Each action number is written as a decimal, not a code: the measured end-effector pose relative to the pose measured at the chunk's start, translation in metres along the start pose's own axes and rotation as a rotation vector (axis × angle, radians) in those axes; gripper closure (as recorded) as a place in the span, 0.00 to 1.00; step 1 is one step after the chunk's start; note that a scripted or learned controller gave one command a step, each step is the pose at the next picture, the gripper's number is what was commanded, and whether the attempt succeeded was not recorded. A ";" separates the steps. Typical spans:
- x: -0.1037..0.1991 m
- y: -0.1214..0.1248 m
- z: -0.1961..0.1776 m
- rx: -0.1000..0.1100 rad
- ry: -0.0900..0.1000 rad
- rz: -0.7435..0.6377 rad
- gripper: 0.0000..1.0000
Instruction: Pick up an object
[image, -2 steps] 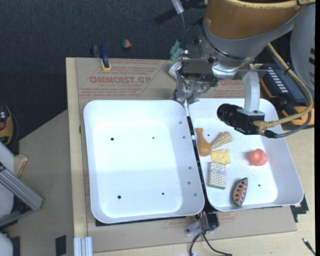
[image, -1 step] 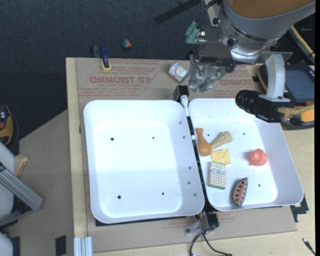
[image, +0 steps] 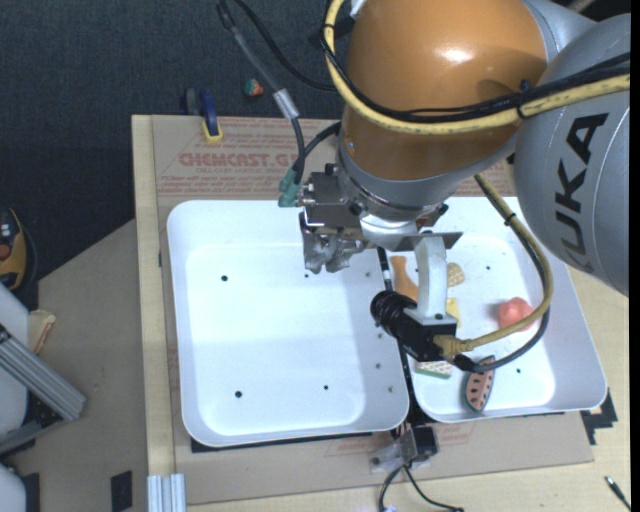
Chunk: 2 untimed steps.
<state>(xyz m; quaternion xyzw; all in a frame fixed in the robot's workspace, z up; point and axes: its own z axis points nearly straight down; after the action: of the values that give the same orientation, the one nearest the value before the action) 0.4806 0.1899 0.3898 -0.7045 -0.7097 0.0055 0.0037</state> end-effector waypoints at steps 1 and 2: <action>0.037 -0.002 0.074 -0.003 -0.001 0.004 1.00; 0.035 -0.001 -0.010 -0.022 0.007 0.006 1.00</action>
<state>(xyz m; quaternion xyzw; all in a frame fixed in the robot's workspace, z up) 0.4799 0.2246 0.3994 -0.7067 -0.7075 -0.0049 -0.0015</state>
